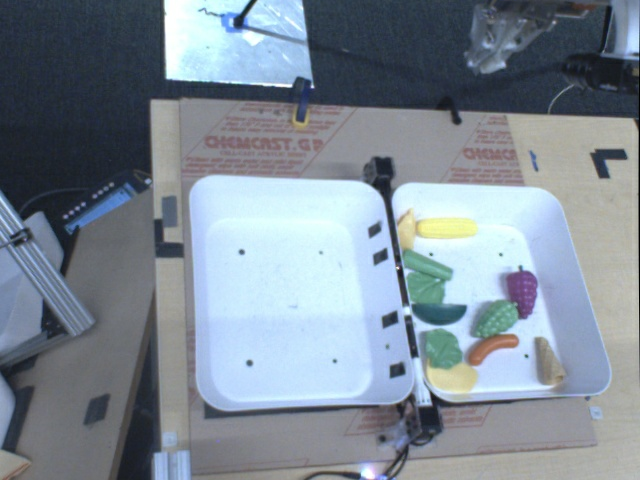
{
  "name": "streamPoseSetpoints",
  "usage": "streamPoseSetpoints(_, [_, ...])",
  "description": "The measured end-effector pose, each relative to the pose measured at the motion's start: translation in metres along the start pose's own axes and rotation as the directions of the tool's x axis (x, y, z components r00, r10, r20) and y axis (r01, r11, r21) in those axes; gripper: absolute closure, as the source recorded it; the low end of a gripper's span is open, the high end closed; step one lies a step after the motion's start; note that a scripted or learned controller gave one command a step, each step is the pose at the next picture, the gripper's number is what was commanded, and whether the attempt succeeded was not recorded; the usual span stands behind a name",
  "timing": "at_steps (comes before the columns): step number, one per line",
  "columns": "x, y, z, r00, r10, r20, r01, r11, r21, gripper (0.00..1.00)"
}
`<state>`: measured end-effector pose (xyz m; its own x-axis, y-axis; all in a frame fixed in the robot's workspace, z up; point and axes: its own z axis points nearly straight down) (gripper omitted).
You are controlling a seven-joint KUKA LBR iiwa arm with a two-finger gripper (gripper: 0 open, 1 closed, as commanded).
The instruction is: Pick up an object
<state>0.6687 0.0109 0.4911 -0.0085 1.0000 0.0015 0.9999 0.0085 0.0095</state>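
Dark carpet frames a cardboard-topped surface (330, 133), with a shiny sheet (235, 28) lying on the floor up top and a metal frame (35, 278) leaning at far left. On we go to the left bin (290, 293), plain white, with nothing to pick in it. Across the hinged divide, the right bin (570, 258) has all the action: a yellow corn (447, 229) at the top, green pieces (427, 278) stacked along the left wall, purple grapes (521, 289) near the middle right, an orange sausage (492, 348) below them, a tan cone (548, 361) in the bottom corner. Up at top right the pincer (495, 43) hangs high over the floor, well apart from every toy, and whether it is clenched or released I cannot tell from here. Best bet, I'd say: the corn or the grapes, each lying with space around it; come straight down, avoid the crowded left wall, and close across the narrow side.
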Motion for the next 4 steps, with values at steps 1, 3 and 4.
streamPoseSetpoints(1, [0.021,0.000,-0.047,1.000,0.002,0.001,-0.002,1.000,0.002,1.00])
streamPoseSetpoints(3, [-0.036,0.000,-0.028,1.000,0.002,0.001,-0.002,1.000,0.004,1.00])
streamPoseSetpoints(4, [-0.124,-0.002,-0.001,1.000,0.014,0.005,-0.014,1.000,0.009,1.00])
